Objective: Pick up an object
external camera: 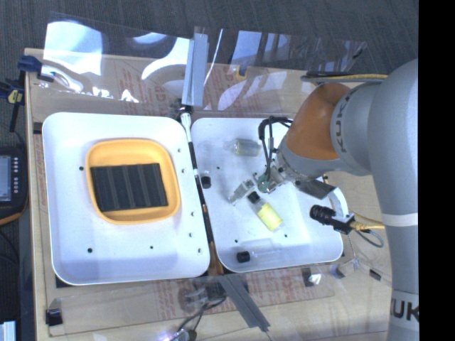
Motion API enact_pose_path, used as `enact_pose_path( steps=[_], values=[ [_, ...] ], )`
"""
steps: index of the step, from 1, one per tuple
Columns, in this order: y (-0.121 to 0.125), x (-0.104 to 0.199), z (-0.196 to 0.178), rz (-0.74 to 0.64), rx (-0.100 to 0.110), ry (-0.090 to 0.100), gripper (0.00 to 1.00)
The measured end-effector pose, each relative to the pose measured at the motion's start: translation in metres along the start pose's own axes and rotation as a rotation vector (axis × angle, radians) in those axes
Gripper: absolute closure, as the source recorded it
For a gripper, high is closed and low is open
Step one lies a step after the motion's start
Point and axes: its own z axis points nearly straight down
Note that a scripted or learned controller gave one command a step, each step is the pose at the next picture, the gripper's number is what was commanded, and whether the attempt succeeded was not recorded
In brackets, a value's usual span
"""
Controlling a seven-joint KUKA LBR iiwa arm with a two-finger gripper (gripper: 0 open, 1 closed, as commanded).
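The right bin [323, 244] holds several small things. A small yellow bottle [269, 217] with a black cap lies near its middle. Towards the back lies a clear, glassy piece [245, 146]. A small black bit [205, 182] rests by the left wall, and a clear tube with a black end [245, 256] lies along the front wall. My gripper [242, 190] hangs low over the bin floor, just up and left of the yellow bottle's cap. I see nothing held in it.
The left bin [64, 247] holds a yellow-orange tray [130, 180] with a black slatted insert. A clear upright divider [193, 69] stands behind the seam between the bins. The grey arm and its orange band [313, 130] cover the right bin's back right corner.
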Motion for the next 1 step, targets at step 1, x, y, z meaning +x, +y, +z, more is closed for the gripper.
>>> enact_pose_path(
  steps=[1],
  values=[
    [-0.0694,0.0023,0.0003,-0.019,0.001,0.002,0.00]
  ],
)
